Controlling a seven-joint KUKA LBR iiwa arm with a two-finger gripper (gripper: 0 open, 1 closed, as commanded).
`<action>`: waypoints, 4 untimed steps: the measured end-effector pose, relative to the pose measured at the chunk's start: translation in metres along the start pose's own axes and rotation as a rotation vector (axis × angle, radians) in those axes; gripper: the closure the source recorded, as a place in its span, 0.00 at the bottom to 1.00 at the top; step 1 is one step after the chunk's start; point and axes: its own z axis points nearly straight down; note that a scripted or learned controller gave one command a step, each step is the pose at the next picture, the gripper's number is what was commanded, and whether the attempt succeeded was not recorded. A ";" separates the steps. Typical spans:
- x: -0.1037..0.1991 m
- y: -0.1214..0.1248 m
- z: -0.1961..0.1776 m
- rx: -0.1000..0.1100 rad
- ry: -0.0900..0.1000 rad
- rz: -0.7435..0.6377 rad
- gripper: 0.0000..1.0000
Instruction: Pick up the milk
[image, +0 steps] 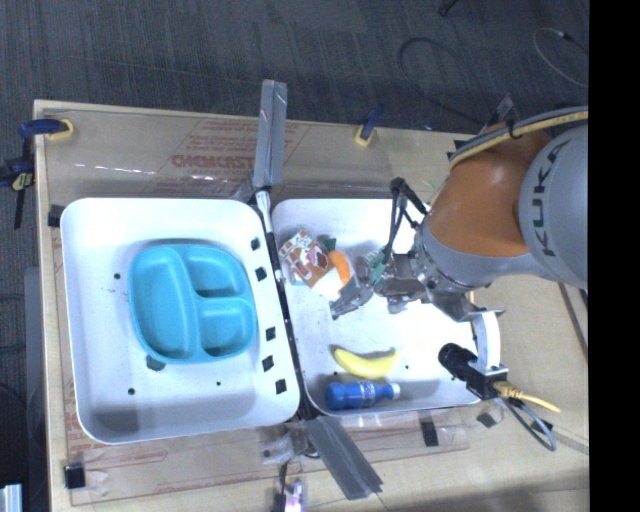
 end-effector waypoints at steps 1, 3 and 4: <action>0.002 0.094 0.016 0.001 -0.001 0.014 0.00; 0.010 0.136 0.108 -0.007 -0.005 -0.076 0.00; 0.007 0.159 0.111 -0.044 -0.014 -0.150 0.00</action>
